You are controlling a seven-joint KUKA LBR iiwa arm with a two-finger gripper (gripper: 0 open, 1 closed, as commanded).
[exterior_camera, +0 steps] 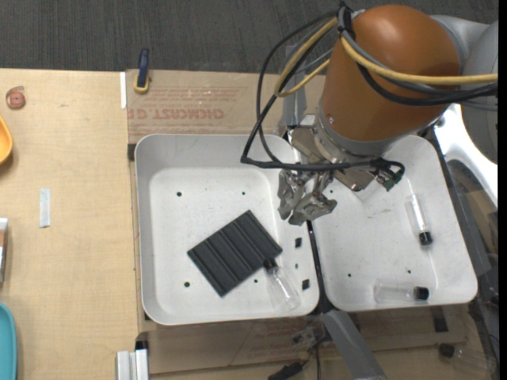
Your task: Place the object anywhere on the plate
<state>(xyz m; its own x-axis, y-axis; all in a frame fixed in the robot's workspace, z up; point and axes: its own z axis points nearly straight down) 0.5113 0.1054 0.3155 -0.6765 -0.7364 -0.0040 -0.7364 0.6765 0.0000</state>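
Bright, even overhead light, soft shadows in the white bins [150, 236], mild glare on the orange band [388, 62], focus sharp.

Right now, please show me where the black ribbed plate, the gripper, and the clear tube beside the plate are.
black ribbed plate [234, 252]: camera view, middle of its grooved top.
gripper [305, 210]: camera view, between its fingertips.
clear tube [280, 285]: camera view, middle of its body.
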